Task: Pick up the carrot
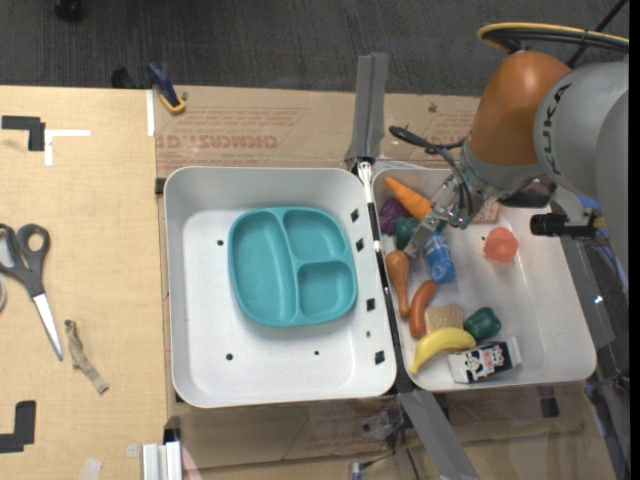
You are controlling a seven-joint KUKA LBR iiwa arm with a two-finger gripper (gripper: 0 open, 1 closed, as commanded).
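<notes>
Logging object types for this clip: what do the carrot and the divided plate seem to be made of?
Carrot: probably moulded plastic toy, given its smooth, evenly orange skin with a slight sheen. Teal divided plate: likely hard plastic, matte to satin, with one flat colour and rounded moulded compartments.

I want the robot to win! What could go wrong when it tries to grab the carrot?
The carrot lies crowded in the right bin's top corner, close to the wall and beside a green toy and a blue bottle, so the gripper might pinch a neighbour instead. The carrot is tapered, so it may slip out. The gripper could also bump the bin wall.
</notes>
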